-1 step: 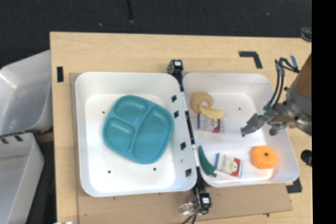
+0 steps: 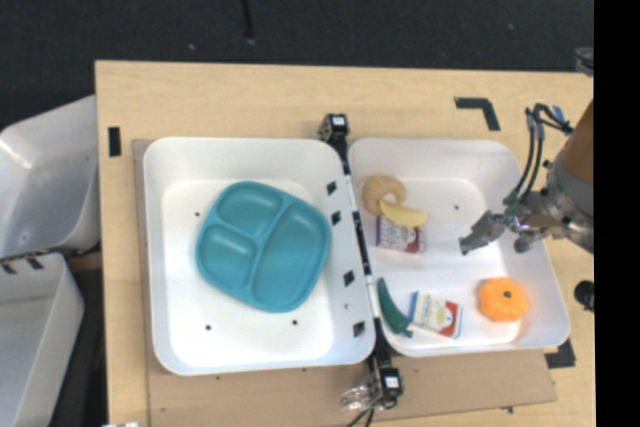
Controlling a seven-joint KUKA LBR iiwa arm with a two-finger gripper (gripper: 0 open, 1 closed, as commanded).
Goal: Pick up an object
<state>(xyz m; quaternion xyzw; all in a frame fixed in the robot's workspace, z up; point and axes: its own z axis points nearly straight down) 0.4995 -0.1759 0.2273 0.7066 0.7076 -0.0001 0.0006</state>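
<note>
The right bin point(image 2: 470, 158) holds several small items. A tan bagel point(image 2: 380, 188) lies at its far left, with a pale yellow banana piece point(image 2: 405, 214) on a purple and white packet point(image 2: 399, 236) just below it. An orange toy pumpkin point(image 2: 502, 299) sits at the near right. A white and red carton point(image 2: 436, 315) lies beside a green item point(image 2: 393, 307) along the near edge. My gripper point(image 2: 497, 240) hovers over the bin's right part, above the pumpkin, open, with nothing between its fingers.
The left bin point(image 2: 170, 315) holds a teal divided plate point(image 2: 264, 245). A black-clipped divider point(image 2: 350, 235) runs between the bins. The tan bench point(image 2: 220, 100) surrounds them, and a white container point(image 2: 40, 185) stands off to the left.
</note>
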